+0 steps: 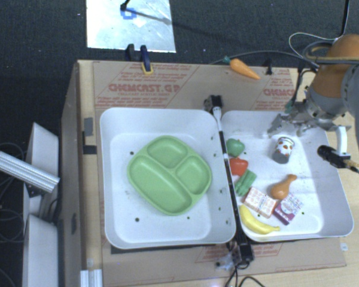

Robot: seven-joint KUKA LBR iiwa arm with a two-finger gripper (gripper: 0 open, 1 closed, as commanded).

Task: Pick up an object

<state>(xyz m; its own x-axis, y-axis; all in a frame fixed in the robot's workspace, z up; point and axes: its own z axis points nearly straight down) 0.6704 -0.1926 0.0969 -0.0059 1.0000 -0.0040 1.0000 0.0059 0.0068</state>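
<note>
The small can [282, 149], white with a red-marked label and a grey lower part, stands in the right bin [335, 220], towards its far end and a little apart from the other things, and it looks like the nearest candidate for a pick. The gripper [287, 128] hangs just beyond it, over the far part of the same bin, with its fingers [274, 126] spread apart and nothing between them. Judging by its look, the can is a light, stiff toy that will not crush, but its rounded side may be slick and could roll or tip if it is nudged from one side; the best hold is probably across its middle, with a finger on each side, coming down from above. The space around it gives room for this. Nearer the divider lie a green pepper [234, 145], a red piece [239, 166] and a green block [245, 182]. Closer to the front are a drumstick [282, 186], a small box [261, 202], a purple packet [289, 208] and a banana [257, 220], packed close and harder to take singly. The left bin [116, 160] holds a green divided plate [169, 174], and a carrot [245, 69] lies on the bench [167, 85] outside both bins.
</note>
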